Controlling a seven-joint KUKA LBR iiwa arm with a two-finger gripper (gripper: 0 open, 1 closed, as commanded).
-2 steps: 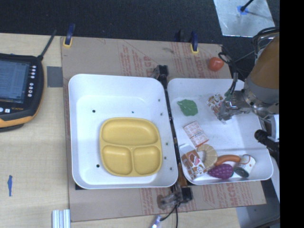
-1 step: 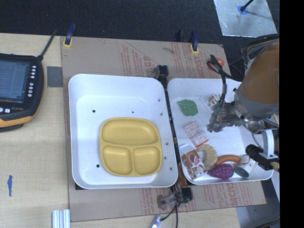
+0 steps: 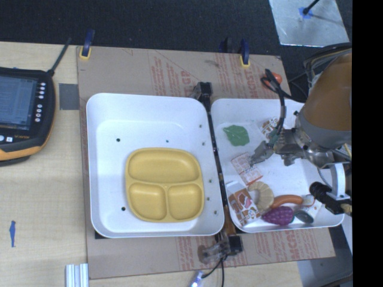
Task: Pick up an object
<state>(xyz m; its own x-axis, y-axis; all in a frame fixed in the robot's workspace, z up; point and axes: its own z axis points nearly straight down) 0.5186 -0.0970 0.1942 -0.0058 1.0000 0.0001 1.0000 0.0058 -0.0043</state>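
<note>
Claw [image 3: 263, 153] low in the right bin [image 3: 311, 223], middle right of the frame.
Whether it grips anything, I cannot tell. An orange sausage-shaped toy [image 3: 286, 201] lies lower right, long axis running left-right, beside a purple piece [image 3: 278, 216].

Pale wooden desk [image 3: 42, 220] under a brown cardboard sheet [image 3: 155, 70] clamped at its far edge; beyond, dark carpeted floor [image 3: 149, 8] bearing a grey patch [image 3: 305, 11].

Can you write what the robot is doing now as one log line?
gripper: over right bin | nearest: red-and-white packet | yellow tray: left bin
</note>
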